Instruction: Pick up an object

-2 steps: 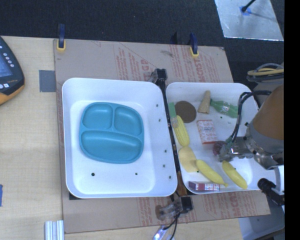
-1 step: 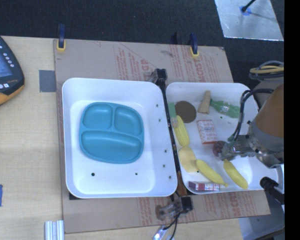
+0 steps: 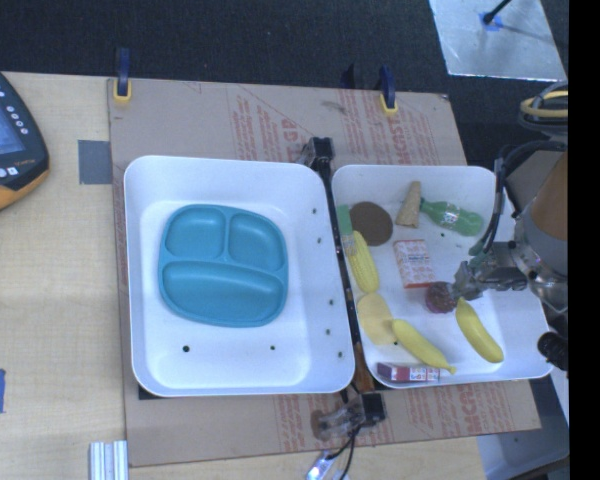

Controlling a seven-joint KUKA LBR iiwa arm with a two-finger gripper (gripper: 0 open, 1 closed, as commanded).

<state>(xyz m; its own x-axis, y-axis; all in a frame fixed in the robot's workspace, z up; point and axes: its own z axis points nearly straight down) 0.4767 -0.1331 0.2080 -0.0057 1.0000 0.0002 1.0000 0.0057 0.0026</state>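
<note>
The right bin (image 3: 380,180) holds several toy foods. A brown round patty (image 3: 372,222) lies at its upper left, a tan cone (image 3: 410,204) and a green bottle (image 3: 453,217) along the top. A corn cob (image 3: 364,261) lies on the left, a red-and-white packet (image 3: 413,263) in the middle, and a dark reddish round piece (image 3: 439,298) beside it. Two bananas (image 3: 420,343) (image 3: 478,331) lie low in the bin, with a yellow slice (image 3: 374,315) and a small tube (image 3: 412,373) near them. My gripper (image 3: 473,279) hangs just right of the reddish piece, low over the bin.
The left bin (image 3: 140,268) carries a blue divided plate (image 3: 223,265). An orange-edged tablet device (image 3: 5,138) lies at the far left of the bench. Clamps (image 3: 123,76) (image 3: 385,86) hold the cardboard underlay at the back.
</note>
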